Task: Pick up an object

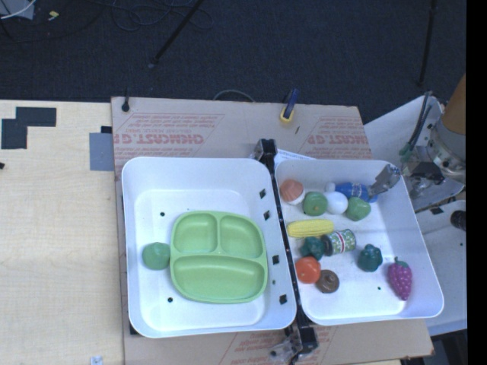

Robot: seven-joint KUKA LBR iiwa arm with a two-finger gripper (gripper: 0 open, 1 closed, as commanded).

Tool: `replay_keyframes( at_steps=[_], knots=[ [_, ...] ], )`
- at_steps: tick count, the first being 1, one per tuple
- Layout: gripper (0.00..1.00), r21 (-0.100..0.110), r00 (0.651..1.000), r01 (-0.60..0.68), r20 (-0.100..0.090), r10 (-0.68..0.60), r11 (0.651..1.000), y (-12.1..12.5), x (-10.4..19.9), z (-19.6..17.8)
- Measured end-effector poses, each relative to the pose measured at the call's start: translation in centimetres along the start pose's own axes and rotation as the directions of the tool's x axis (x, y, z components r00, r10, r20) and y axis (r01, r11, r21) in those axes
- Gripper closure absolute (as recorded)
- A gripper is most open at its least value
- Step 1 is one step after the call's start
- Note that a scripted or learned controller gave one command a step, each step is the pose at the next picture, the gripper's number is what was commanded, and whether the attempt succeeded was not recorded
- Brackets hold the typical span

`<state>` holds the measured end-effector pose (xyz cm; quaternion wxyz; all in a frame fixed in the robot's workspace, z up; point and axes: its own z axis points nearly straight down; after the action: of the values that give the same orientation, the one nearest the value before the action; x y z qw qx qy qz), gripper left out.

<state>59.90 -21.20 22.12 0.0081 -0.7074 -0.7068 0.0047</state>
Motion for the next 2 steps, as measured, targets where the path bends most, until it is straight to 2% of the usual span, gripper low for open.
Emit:
replay_keyframes(
  at_steps=[1, 2],
  knots=[
    [0.00, -0.012, 1.000, 0.002, 0.003, -0.002, 1.000, 0.2, 0.0, -0.8],
    [0.00, -0.006, 1.000, 0.007, 0.001, -0.007, 1.000, 1.2, 0.7, 5.1]
  ],
)
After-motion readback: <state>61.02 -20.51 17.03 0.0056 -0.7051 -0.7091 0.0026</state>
